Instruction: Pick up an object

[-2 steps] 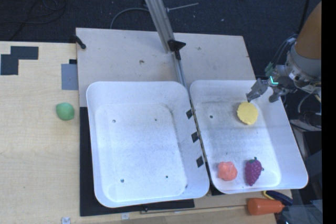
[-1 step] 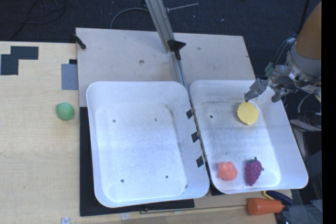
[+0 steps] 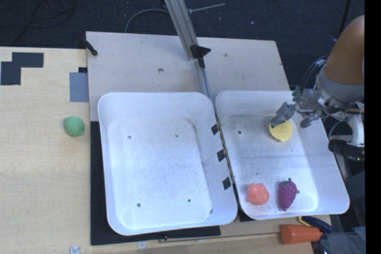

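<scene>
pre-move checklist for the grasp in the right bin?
1. Target chosen: gripper sits at the yellow rounded toy. Ok.
2. Fingers straddle the yellow toy: one finger reaches its top edge, the rest is unclear. Cannot tell.
3. Object held: nothing seen between the fingers. Not ok.
4. Neighbours out of the way: orange rounded toy and purple grape-like toy lie at the near wall. Ok.
5. Yellow toy off the right white bin walls. Ok.
</scene>
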Tool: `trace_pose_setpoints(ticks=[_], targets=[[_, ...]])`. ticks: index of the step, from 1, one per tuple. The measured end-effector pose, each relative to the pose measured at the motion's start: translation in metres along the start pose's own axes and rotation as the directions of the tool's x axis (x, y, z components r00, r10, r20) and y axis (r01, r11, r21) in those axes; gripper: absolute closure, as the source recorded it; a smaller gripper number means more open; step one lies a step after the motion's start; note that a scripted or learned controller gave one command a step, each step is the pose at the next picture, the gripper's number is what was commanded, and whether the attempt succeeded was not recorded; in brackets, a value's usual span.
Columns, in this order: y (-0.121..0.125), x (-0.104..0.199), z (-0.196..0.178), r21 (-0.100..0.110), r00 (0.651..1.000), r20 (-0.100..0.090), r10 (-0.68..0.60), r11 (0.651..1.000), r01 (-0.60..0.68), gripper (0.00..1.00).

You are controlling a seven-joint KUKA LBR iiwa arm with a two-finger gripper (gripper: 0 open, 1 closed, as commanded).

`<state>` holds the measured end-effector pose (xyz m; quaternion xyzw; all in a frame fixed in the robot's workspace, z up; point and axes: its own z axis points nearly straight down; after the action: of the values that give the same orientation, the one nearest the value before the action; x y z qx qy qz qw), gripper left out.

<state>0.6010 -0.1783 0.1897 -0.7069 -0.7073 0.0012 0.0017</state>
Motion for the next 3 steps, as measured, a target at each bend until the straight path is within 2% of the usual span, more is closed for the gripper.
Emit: trace_pose_setpoints(ticks=[2,3], targets=[[-0.001,0.002,0.095,0.0,1.0,0.0,0.0,1.0,0.0,0.0],[0.0,0.0,0.082,-0.004,1.0,0.001,0.002,1.0,-0.002,1.0]])
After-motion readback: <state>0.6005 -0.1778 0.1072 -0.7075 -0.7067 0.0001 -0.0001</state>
